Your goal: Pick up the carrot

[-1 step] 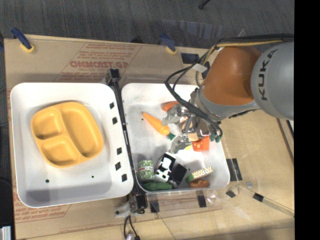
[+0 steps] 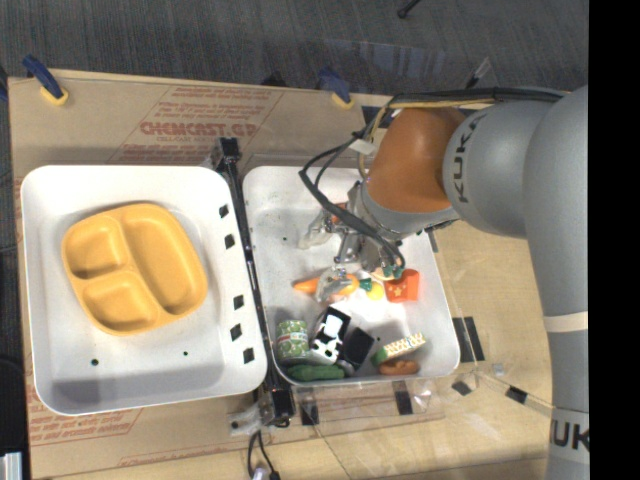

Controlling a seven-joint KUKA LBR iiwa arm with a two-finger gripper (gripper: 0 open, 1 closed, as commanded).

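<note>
Carrot (image 2: 318, 286) lies just below the gripper (image 2: 345, 253) in the right bin (image 2: 270, 208). You can't tell its claw state; center over it before closing

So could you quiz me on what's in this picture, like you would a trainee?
1. True or false: the yellow divided plate lies in the left bin.
2. Which bin holds the carrot: left or right?
3. Multiple choice: the end effector is A) over the plate, B) just above the carrot in the toy pile, C) outside both bins.

Key: 1 true. 2 right. 3 B.
</note>
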